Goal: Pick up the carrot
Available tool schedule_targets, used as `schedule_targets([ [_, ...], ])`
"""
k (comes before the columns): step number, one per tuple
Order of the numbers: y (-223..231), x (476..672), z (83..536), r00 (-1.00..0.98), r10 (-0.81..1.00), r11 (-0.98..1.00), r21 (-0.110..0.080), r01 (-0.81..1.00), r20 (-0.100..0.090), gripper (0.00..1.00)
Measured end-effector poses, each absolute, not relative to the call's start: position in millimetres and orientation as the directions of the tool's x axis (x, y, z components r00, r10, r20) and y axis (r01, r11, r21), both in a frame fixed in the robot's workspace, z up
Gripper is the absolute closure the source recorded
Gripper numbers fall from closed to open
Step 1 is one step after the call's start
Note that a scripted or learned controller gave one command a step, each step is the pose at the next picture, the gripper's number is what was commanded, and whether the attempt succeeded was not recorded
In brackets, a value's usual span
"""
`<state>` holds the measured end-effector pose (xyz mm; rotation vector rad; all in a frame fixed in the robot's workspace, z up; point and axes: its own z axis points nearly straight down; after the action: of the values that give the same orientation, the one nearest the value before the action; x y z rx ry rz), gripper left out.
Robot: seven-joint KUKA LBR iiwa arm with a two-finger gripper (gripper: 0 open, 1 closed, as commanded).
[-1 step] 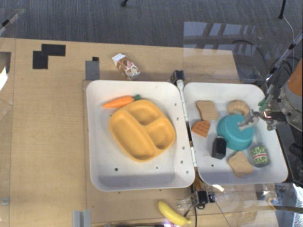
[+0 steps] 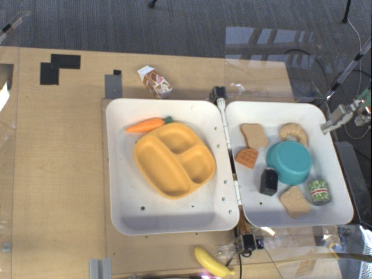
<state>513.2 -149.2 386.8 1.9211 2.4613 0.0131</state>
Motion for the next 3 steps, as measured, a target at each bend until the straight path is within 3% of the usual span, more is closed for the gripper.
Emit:
schedule_targets([
  [1, -205, 577.7, 454, -0.607, 0.794, 0.607, 0.01, 0.794, -0.017, 0.0],
  [2, -204, 604.2, 311, -0.348, 0.937, 0.348, 0.001, 0.937, 0.002, 0.0],
  [3, -205, 636.8, 384, -0.737, 0.676, 0.737, 0.009, 0.676, -0.018, 0.0],
])
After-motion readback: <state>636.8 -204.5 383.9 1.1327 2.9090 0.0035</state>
